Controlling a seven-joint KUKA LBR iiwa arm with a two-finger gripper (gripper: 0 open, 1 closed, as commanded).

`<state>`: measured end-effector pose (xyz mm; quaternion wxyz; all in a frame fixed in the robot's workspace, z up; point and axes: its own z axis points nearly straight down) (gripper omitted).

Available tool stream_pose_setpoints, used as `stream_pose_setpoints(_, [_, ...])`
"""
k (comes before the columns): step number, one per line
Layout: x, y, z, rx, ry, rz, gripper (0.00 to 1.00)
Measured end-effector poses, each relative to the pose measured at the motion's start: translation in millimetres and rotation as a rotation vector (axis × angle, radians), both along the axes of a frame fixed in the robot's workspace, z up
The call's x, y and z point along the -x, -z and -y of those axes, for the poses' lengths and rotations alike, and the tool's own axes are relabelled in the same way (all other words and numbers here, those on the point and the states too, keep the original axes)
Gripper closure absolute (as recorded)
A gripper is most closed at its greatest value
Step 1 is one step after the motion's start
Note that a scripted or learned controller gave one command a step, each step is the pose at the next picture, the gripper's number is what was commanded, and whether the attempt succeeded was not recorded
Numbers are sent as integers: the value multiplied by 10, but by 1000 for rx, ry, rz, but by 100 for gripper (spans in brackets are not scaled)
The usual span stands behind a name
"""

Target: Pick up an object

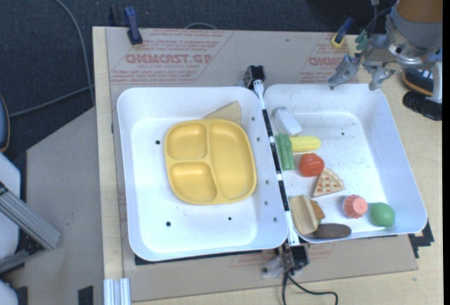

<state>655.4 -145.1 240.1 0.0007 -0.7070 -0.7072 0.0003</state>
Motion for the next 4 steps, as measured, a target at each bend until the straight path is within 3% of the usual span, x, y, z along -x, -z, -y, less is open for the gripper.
stream_pose_setpoints(1, [366, 1215, -523, 0, 0, -1, 0])
stream_pose_setpoints(2, [626, 1550, -449, -1, 0, -1, 0])
stream_pose_setpoints(3, [1671, 1558, 170, 1, 2, 1, 0])
stream_pose_setpoints(4, [406, 1551, -28, 1, -1, 3, 0])
